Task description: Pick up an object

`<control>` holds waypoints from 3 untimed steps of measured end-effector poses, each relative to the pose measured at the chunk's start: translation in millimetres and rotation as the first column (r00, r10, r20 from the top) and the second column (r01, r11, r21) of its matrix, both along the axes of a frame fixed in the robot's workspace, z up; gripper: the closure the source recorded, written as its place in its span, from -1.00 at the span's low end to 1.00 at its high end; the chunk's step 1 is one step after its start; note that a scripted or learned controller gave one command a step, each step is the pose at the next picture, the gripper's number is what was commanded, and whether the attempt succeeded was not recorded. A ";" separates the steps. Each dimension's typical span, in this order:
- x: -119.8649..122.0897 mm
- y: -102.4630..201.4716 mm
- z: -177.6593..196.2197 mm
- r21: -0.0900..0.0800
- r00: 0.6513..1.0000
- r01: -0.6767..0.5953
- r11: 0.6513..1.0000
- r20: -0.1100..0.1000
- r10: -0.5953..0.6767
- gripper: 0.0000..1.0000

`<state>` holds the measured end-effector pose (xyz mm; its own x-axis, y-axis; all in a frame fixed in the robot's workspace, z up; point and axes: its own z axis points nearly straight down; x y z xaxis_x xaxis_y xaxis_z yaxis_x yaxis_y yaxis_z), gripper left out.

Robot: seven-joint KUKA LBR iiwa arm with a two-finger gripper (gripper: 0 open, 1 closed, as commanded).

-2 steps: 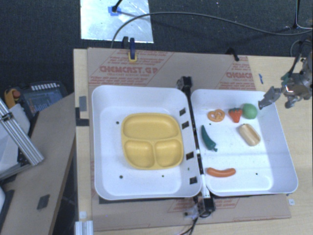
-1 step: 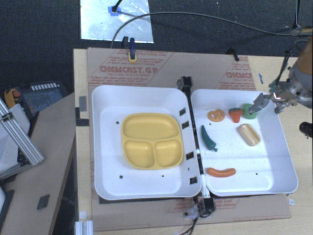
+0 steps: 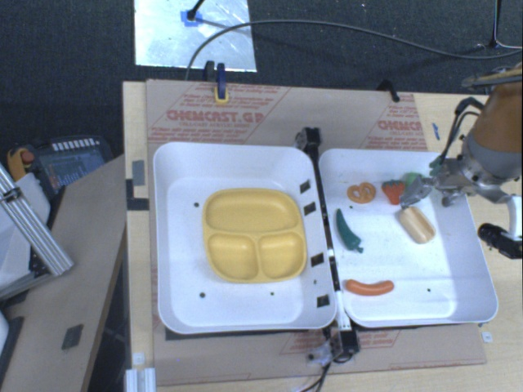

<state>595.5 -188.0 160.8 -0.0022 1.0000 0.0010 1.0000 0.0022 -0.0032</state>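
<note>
Clearance around the gripper [image 3: 414, 193], low over the far part of the right bin [image 3: 466, 300]. Directly beside it lie the red strawberry-like toy [image 3: 394, 191] and the pretzel [image 3: 361, 192]; the bread roll [image 3: 417, 224] sits just nearer the camera. Farther off, the green pepper [image 3: 349, 230] and sausage [image 3: 369, 287] leave bare floor between. The bin wall runs just behind.
</note>
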 end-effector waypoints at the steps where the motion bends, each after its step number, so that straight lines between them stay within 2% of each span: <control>1: 10.1 -0.1 -54.1 -0.001 1.000 -0.003 1.000 0.002 0.003 -1.00; 2: 11.6 -0.8 -39.9 -0.003 1.000 -0.004 1.000 0.008 0.004 1.00; 3: 18.2 1.2 5.3 -0.002 1.000 -0.003 1.000 0.009 0.003 1.00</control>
